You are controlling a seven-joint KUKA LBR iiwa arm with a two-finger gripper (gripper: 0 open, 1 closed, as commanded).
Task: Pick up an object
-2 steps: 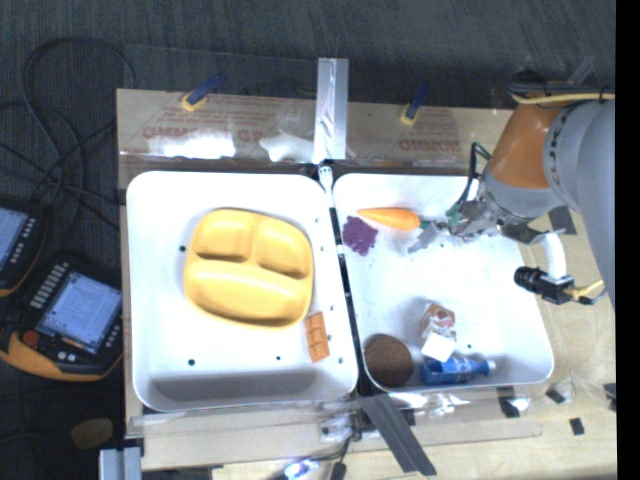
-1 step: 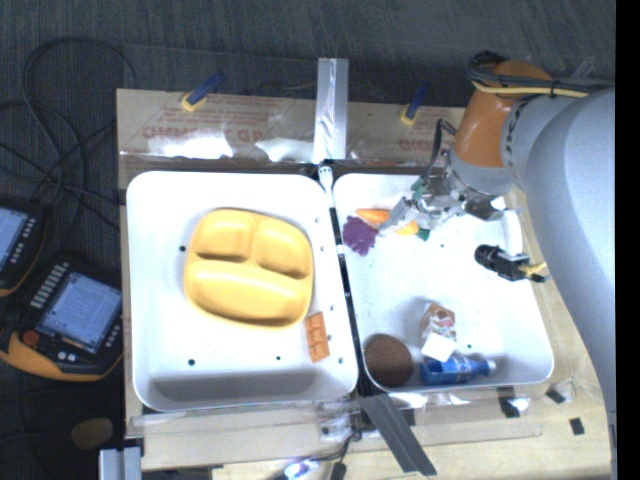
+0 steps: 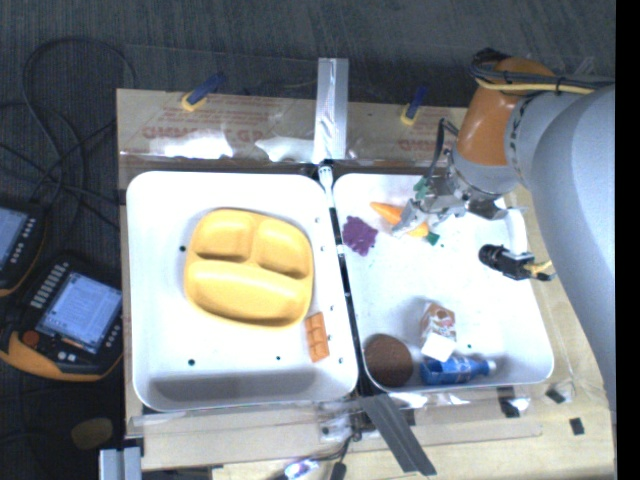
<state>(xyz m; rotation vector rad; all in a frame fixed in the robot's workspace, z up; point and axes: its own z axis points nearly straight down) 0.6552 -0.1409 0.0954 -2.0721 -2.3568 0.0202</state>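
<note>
Right bin [image 3: 520,298] | end effector [image 3: 428,211] over orange carrot [image 3: 386,210] | grip unclear

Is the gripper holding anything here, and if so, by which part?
Cannot be told. The gripper is down in the right bin at the orange carrot-like piece, but its tip is too small and cluttered to show a hold.

Fixed overhead camera — slanting down on both bins [image 3: 140,268].

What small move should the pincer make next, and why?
Probably a short descent onto the orange carrot-shaped toy. The pincer sits just beside it in the right bin, and nothing shows between its fingers, so no object is held yet.
</note>
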